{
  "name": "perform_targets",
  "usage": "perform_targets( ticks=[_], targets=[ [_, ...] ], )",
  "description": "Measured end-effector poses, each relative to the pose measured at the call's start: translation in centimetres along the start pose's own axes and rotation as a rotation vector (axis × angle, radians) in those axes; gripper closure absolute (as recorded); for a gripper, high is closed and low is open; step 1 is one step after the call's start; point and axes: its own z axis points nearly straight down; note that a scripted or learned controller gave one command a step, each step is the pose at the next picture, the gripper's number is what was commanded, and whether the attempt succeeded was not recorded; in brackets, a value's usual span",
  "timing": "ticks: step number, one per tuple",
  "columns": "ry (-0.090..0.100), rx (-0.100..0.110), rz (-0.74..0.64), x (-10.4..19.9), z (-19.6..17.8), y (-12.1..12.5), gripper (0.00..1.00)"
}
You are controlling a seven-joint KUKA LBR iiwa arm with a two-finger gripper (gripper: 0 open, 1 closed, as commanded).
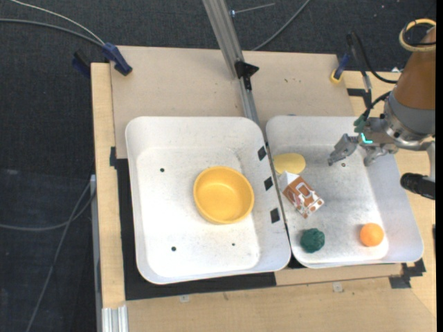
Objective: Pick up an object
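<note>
Pincer: pincer (pixel 355 151) hangs over the far part of the right bin (pixel 394 206), its two grey fingers spread apart with nothing between them.
Writing: orange-and-white carton (pixel 302 197) carries printed patterning, too small to read; no legible brand or label on anything else.
Bins: two shallow white bins side by side; the left bin (pixel 166 206) lies well to the pincer's left.
Bowls: one yellow bowl (pixel 223 194), upright in the left bin, well apart from the pincer.
Right-bin things: four, one of each.
Yellow oval piece (pixel 289 162): left of the pincer, near the bin's left wall, just beside the carton's far end.
Carton: nearer the camera than the pincer and to its left, lying tilted.
Green ball (pixel 312 239): at the near edge, well short of the pincer.
Orange ball (pixel 372 234): near edge, almost straight below the pincer in the view, apart from the green ball.
</note>
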Motion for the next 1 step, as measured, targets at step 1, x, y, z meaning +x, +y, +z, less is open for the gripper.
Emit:
perform_targets(
  ticks=[1],
  targets=[
    [0.000,0.000,0.000,0.00,-0.01,0.01,0.00]
  ],
)
